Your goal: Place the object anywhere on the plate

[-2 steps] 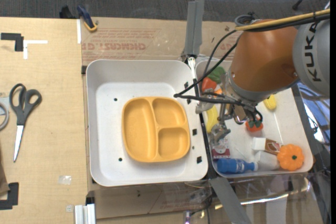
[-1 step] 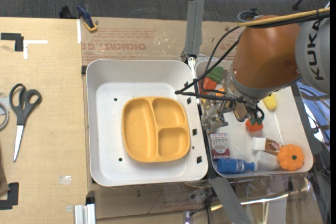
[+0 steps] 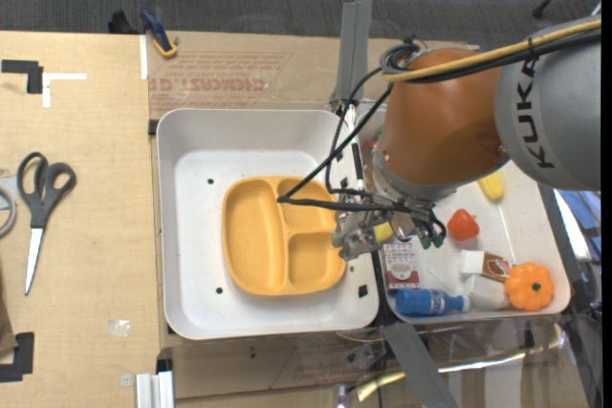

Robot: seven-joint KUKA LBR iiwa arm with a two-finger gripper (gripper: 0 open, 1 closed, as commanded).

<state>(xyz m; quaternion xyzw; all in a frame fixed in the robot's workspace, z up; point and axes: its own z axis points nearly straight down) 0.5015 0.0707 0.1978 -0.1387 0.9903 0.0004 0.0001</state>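
My gripper (image 3: 355, 239) hovers at the right edge of the yellow divided plastic plate (image 3: 263, 239) in the left white bin (image 3: 191, 205). Can't tell if clenched or released. Orange toy pumpkin (image 3: 529, 287) and blue plastic bottle (image 3: 430, 303) lie in the right white bin (image 3: 521, 223).

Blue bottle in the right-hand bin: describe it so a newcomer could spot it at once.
Start at the right bin, the one without the yellow plate. Along its lower edge, left of the orange pumpkin, the blue bottle lies on its side. It is the only blue thing there, among red, orange and yellow neighbours.
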